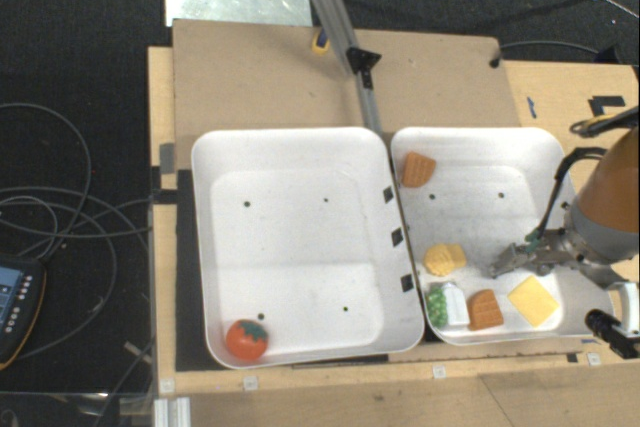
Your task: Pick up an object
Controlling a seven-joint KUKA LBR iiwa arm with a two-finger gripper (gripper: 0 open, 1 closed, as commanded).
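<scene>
My gripper [503, 262] hung in the right bin [480, 143], fingers spread, gripping nothing. Nearest target: yellow pastry [445, 259], just left of it; yellow cheese wedge [534, 300] below. I'd centre over one piece before closing.

Grey pole [330, 0] slants across brown bench [430, 70]. Black cables [70, 215] on dark floor, left. Handheld pendant [15, 300] at left edge.

Two shallow white plastic bins [300, 155] w/ small black dots. Round red tomato toy [246, 340], green top. Orange-brown bread-like pieces [417, 169], pale yellow cheese block [534, 301], green-white packet [444, 304]. Grey arm [605, 235] w/ orange band. Brown bench board [260, 65].
</scene>
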